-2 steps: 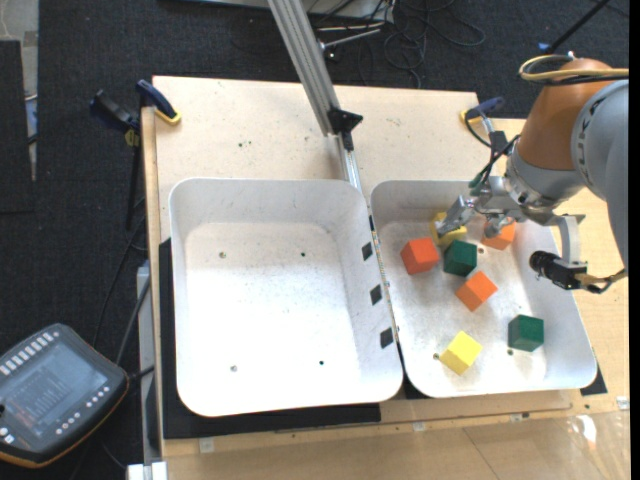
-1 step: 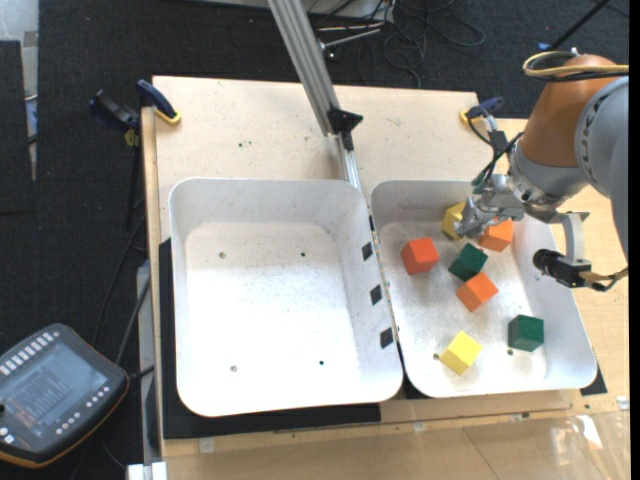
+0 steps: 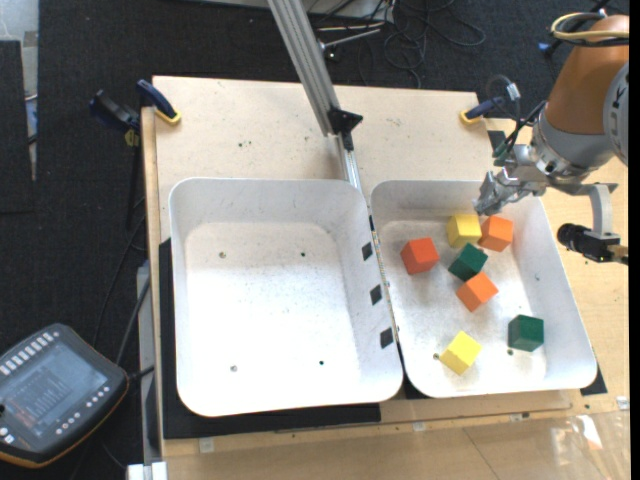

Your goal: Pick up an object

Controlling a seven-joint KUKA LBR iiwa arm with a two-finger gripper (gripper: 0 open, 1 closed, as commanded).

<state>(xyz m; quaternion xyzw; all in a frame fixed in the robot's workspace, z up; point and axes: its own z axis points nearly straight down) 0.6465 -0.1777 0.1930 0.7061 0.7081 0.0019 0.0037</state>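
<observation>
Camera view: arm enters from right; gripper [image 3: 490,200] sits low over right bin [image 3: 570,313], far edge, tip just beside yellow cube [image 3: 463,229] and orange cube [image 3: 496,233]. Fingers: spread or closed, cannot tell; nothing seen between them. Right bin also holds red-orange cube [image 3: 420,255], green cube [image 3: 467,262], 2nd orange cube [image 3: 477,290], 2nd green cube [image 3: 525,332], 2nd yellow cube [image 3: 460,352]. Left bin [image 3: 200,268] alongside on counter [image 3: 250,118].

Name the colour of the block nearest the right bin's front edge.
Yellow block, clearest in the camera view.
</observation>
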